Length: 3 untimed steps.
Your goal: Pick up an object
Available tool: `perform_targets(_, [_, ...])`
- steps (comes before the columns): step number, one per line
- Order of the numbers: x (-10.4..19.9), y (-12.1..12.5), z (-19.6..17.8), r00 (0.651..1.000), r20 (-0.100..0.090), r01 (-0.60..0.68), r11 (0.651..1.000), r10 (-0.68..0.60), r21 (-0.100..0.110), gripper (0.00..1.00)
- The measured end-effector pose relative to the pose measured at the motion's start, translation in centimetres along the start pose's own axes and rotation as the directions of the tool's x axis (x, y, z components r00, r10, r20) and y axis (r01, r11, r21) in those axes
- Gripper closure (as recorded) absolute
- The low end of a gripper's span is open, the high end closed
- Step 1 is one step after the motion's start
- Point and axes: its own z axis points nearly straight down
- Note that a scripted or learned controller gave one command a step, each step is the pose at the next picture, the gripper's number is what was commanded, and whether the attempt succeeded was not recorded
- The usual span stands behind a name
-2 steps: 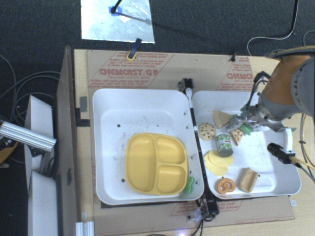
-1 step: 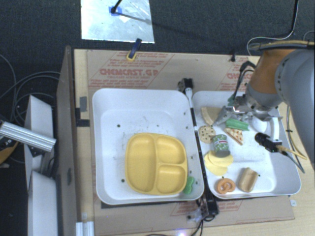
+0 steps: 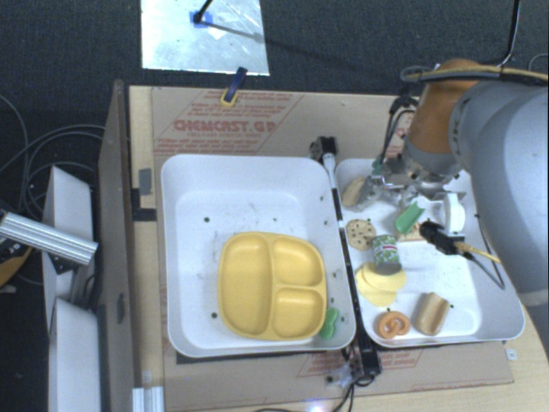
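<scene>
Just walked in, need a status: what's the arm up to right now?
The KUKA arm reaches from the right, its gripper low over the back of the right bin, near a green piece. Nothing is visibly held. A yellow divided plate sits in the left bin.

A flat green piece (image 3: 409,218) is lying tilted in the right bin (image 3: 497,320), just beside the gripper (image 3: 403,197).

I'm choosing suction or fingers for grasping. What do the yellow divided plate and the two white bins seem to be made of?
Yellow divided plate: probably moulded plastic, smooth with a soft sheen and rounded compartment ridges. Two white bins: likely thin formed plastic, glossy, with rounded corners and rolled rims.
</scene>
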Motion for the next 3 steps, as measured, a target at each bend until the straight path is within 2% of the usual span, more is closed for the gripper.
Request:
perform_targets(1, [-3.9,-1.0,0.1,1.000,-0.016,-0.008,1.000,0.008,-0.018,0.00])
perform_targets(2, [-7.9,-2.0,0.1,1.000,-0.023,-0.005,1.000,0.005,-0.019,0.00])
perform_targets(3, [-9.4,-3.2,0.2,1.000,-0.017,-0.006,1.000,0.006,-0.018,0.00])
